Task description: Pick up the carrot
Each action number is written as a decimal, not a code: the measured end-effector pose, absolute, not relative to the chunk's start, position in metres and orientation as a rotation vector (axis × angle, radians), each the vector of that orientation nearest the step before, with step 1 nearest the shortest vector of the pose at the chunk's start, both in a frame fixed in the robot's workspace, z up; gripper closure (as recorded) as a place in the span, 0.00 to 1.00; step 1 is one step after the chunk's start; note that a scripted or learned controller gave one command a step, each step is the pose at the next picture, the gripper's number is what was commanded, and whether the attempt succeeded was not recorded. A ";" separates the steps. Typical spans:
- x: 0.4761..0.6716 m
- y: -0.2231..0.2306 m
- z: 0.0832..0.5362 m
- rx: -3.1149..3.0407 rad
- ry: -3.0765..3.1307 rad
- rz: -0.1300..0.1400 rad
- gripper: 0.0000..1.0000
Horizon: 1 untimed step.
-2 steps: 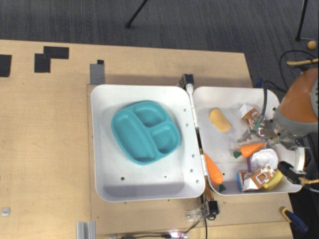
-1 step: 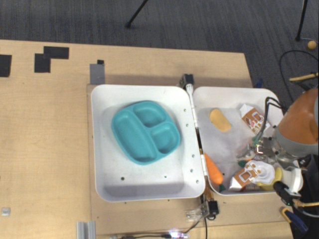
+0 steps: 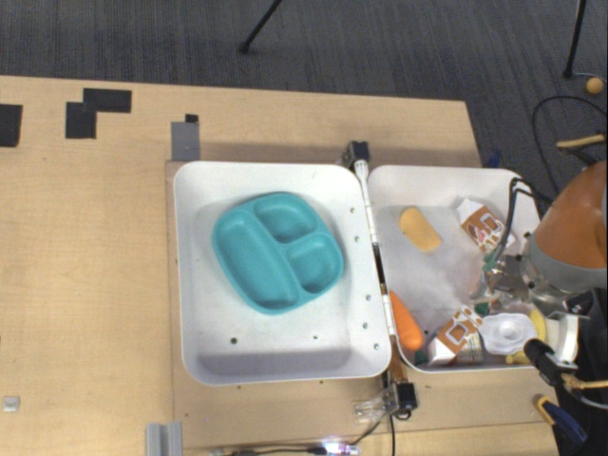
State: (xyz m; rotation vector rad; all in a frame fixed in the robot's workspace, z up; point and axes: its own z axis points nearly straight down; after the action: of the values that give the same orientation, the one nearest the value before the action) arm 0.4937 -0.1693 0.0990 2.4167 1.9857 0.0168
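the carrot [image 3: 407, 322] lies in the right bin [image 3: 439, 183], close against its left wall near the front left corner, its thick end toward the front. nothing grips it, so by the look of things the pick is not yet made: the approach, the closing and the lift all seem left to do.

the gripper [image 3: 494, 283] hangs over the right part of the same bin, near its right wall, well apart from the carrot. whether it is spread or closed, i cannot tell; the wrist and cables cover it.

a yellowish bread-like piece [image 3: 420, 228] sits toward the back of the right bin, and two brown-and-white packets [image 3: 482, 224] [image 3: 458, 335] lie one near the back right corner and one by the front edge, just beside the carrot. a teal divided plate [image 3: 276, 251] rests in the middle of the left bin [image 3: 204, 283].

the arm [image 3: 570, 231] is cut off at the right, and the clutter at the right bin's front right corner, pale and yellow bits, is too tangled to name.
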 end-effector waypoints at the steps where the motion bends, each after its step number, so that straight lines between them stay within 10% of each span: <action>1: 0.513 -0.105 0.087 2.743 1.522 0.014 1.00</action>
State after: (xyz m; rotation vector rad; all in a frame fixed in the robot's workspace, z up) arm 0.5129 -0.1052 0.0875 2.7434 1.5223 0.0144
